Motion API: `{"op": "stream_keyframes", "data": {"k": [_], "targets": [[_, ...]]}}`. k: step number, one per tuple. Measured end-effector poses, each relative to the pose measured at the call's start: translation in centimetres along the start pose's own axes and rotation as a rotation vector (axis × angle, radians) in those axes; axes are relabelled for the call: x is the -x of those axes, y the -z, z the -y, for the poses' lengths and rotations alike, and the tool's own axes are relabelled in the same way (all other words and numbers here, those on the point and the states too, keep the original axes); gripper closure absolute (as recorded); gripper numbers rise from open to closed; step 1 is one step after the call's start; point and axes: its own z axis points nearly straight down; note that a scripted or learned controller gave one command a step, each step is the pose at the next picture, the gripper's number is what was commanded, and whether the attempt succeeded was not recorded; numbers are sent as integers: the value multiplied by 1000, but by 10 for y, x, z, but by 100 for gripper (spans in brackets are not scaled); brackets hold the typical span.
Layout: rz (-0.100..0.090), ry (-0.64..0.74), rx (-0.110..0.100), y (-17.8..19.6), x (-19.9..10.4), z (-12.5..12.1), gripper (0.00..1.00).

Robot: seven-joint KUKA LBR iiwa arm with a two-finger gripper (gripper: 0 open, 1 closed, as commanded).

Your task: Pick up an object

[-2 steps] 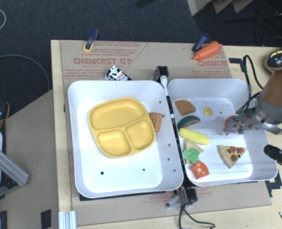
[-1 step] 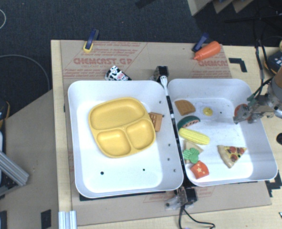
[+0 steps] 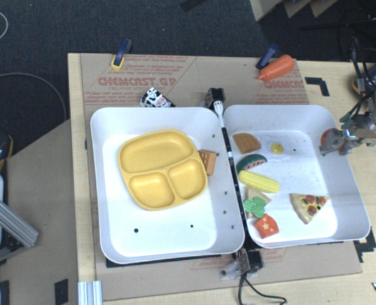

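We look down on a pale counter (image 3: 175,72) printed with red lettering, set on dark carpet (image 3: 41,18). A yellow clip (image 3: 119,57) sits at its 11 o'clock edge, a small black-and-white toy (image 3: 154,98) lies just above the left bin, and an orange carrot (image 3: 277,67) lies at 1 o'clock.

The left bin (image 3: 168,240) holds a yellow divided plate (image 3: 162,169), with a brown cracker (image 3: 207,161) touching the plate's 3 o'clock edge.

The right bin (image 3: 340,189) holds the toy foods. Along its left wall, from 12 to 6 o'clock, lie a brown bread slice (image 3: 245,142), a watermelon wedge (image 3: 252,162), a corn cob (image 3: 259,182), a green piece (image 3: 254,205) and a red strawberry (image 3: 266,225). A small yellow disc (image 3: 276,149) sits near the top, and a pizza slice (image 3: 308,206) lies at 5 o'clock.

The hand (image 3: 331,142) is at the right bin's 3 o'clock rim, above the wall, reaching in from the right. We cannot tell how far it is open, and we see nothing in it. The foods lie apart from it.
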Motion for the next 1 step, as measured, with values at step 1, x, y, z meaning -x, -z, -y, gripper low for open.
{"op": "stream_keyframes", "data": {"k": [1], "targets": [[-1, 0, -2, 25, 0, -1, 100]]}}
